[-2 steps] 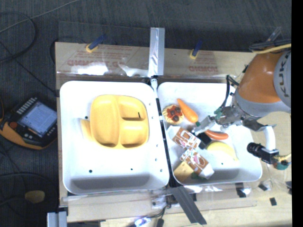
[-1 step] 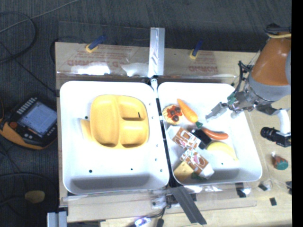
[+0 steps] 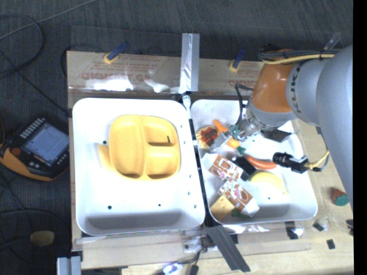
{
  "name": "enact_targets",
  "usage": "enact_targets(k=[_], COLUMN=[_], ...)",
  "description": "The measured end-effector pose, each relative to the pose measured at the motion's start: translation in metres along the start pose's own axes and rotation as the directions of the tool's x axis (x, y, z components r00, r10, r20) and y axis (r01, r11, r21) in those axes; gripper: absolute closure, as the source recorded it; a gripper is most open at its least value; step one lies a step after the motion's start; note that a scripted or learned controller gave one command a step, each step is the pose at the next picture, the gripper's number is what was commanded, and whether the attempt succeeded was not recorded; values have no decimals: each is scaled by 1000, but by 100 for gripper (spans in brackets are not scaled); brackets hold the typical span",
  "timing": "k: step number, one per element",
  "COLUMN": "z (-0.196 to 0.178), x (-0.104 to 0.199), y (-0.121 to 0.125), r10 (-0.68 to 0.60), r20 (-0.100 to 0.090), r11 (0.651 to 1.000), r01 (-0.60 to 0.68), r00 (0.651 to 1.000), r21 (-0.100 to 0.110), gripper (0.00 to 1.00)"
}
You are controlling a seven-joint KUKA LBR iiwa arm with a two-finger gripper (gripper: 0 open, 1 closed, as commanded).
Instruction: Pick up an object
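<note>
The arm (image 3: 321, 90) is down in the right bin (image 3: 307, 208), so the reach looks under way, with nothing lifted yet. The tool (image 3: 239, 132) sits low over the clutter at the bin's upper middle, just beside an orange carrot-like piece (image 3: 221, 127); whether it is spread or pressed together, I cannot tell. Next it needs a firm pinch on one item, then a straight lift.

That bin also holds patterned packets (image 3: 232, 183), a black-handled orange thing (image 3: 259, 162) and a pale round piece (image 3: 268, 182). The left bin (image 3: 92, 211) holds a yellow divided tray (image 3: 143, 146).
</note>
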State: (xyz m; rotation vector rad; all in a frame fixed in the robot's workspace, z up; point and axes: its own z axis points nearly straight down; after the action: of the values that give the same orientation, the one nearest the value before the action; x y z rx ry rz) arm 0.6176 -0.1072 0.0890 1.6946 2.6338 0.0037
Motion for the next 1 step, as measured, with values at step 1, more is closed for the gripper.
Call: enact_targets(k=[1], z=[-7], x=[0], y=[1], r10=[2], r20=[-4], r11=[1000], r01=[-2], r00=[1000], r21=[-3], gripper=[100])
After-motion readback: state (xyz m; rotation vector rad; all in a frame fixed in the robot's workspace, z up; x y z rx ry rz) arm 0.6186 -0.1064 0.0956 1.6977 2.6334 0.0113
